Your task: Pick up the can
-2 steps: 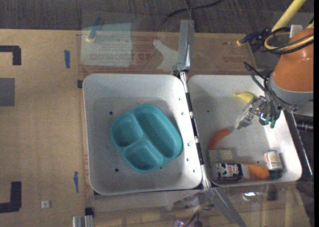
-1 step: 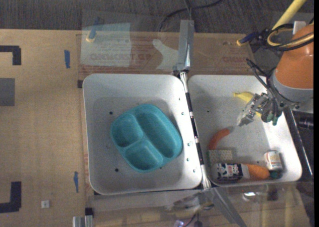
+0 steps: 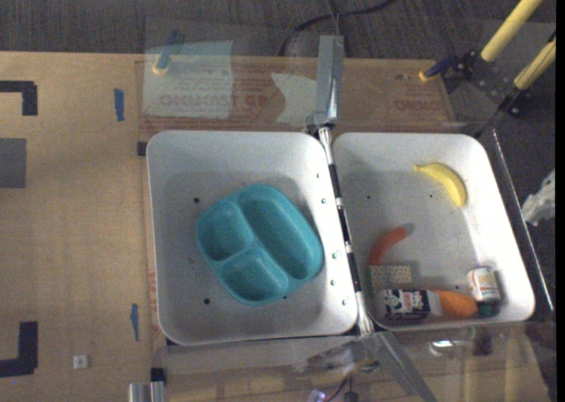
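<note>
Two bins [image 3: 177,157] are sitting side by side. One tray [image 3: 258,243] is lying well left of the can [image 3: 483,284], one carton [image 3: 406,303] just left, one banana [image 3: 444,181] beyond. The can is crowding the right bin's corner wall, risking a blocked or slipping grab. Pincer's spread: I cannot tell.
</note>
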Controlling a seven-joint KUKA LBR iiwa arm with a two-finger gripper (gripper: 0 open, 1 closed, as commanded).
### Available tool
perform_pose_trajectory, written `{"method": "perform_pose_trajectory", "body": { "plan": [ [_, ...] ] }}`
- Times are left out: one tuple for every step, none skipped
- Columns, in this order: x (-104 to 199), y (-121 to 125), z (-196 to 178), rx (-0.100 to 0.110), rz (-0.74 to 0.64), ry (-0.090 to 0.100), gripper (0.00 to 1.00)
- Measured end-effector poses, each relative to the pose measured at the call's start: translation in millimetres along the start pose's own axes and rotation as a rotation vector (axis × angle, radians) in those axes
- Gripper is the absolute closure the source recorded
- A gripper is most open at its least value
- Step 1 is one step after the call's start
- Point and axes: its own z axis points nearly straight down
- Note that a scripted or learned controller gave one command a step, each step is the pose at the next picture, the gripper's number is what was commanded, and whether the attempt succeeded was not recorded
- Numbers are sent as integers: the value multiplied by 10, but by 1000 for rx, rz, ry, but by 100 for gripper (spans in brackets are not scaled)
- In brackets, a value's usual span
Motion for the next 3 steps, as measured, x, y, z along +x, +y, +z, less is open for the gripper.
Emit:
{"method": "perform_pose_trajectory", "body": {
  "plan": [
    [172, 812, 146, 0, 246, 5, 100],
    [347, 1750, 166, -3, -77, 1, 100],
    [133, 2113, 625, -2, -195, 4, 100]
  ]
}}
